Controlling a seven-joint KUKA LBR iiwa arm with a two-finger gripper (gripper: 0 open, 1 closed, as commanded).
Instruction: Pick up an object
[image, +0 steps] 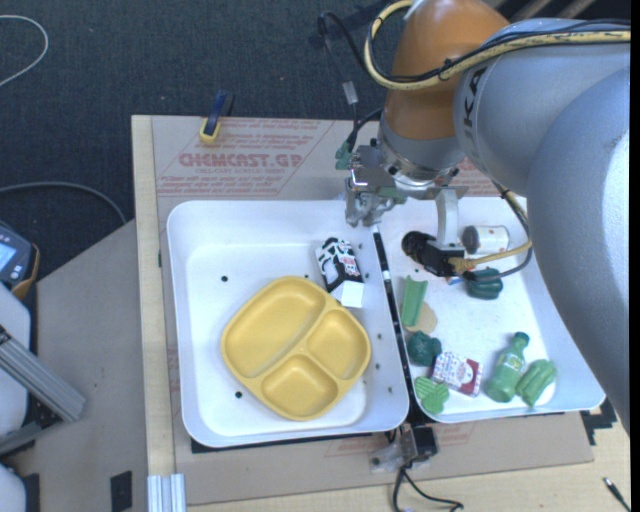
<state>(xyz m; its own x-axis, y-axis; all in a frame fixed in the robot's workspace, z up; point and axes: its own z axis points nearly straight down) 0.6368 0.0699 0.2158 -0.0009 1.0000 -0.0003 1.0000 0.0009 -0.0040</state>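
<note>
The gripper (365, 208) hangs at upper centre over the far rim of the left bin (190, 300), its grip state unreadable; a black-and-white toy (338, 260) lies just below it.

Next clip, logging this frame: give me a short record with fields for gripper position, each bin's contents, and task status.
gripper: over the back edge of the left bin, close to the divider between the bins
left bin contents: yellow divided tray; black-and-white item beside the tray's far right corner
right bin contents: green bottle, red-and-white carton, several other green items
task status: no object seen lifted
</note>
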